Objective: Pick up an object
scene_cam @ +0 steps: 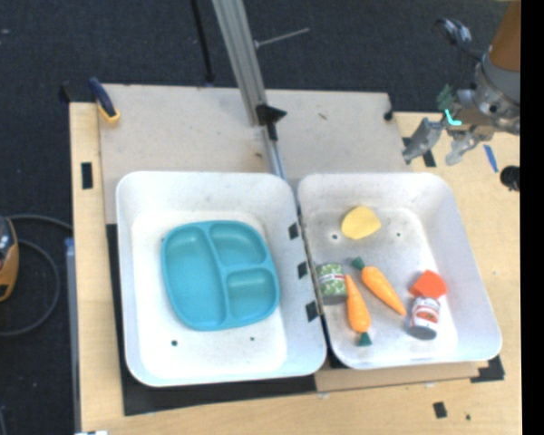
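The right bin (453, 216) holds a yellow lemon-like piece (360, 222), two orange toy carrots (381, 288) (357, 308), a small green-labelled can (331, 282) and a red-capped white bottle (425, 306). My gripper (440, 147) hangs open above the bench just beyond the right bin's far right corner, with nothing between its fingers. It is well clear of all the objects.
The left bin (140, 198) carries a teal divided plate (221, 274). A slanted aluminium post (243, 53) rises behind the bins. A yellow-and-blue clamp (104, 101) sits at the bench's far left corner. Dark floor surrounds the bench.
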